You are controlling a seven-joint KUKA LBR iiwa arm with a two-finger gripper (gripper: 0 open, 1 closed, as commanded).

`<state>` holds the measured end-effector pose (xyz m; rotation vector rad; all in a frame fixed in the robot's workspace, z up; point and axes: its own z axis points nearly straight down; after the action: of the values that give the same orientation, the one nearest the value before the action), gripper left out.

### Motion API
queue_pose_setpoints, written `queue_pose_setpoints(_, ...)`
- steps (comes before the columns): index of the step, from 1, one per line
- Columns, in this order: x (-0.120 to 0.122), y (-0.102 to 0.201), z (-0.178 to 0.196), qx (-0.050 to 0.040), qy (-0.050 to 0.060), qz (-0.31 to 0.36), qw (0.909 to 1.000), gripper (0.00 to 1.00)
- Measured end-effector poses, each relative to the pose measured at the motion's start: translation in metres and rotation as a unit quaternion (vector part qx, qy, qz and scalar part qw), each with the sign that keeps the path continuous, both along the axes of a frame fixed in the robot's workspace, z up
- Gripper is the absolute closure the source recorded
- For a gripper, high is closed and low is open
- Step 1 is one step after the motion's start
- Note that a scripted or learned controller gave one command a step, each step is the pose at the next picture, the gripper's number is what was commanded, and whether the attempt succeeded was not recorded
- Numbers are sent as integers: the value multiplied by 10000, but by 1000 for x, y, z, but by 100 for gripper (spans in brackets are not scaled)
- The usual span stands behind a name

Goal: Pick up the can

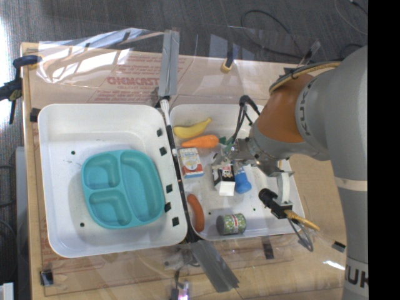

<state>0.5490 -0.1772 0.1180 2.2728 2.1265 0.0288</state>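
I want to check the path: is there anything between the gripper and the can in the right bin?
Nothing visible blocks it. The gripper is over the small black-and-white item and the blue item; the can lies on its side nearer the front wall, bare floor between.

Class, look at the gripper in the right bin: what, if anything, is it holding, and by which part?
It cannot be told. The gripper hangs among small items mid-bin. The can lies apart on its side near the bin's front edge, unheld.

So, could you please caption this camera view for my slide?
Grey KUKA arm's gripper above the cluttered right white bin; small green can lies untouched.
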Motion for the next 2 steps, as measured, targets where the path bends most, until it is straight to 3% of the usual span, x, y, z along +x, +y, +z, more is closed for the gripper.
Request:
queue_pose_setpoints(1, 11, 40, 95, 69, 177, -1496, 9886, 100)
queue_pose_setpoints(2, 38, 68, 136, 80, 182, -2418, 9701, 100)
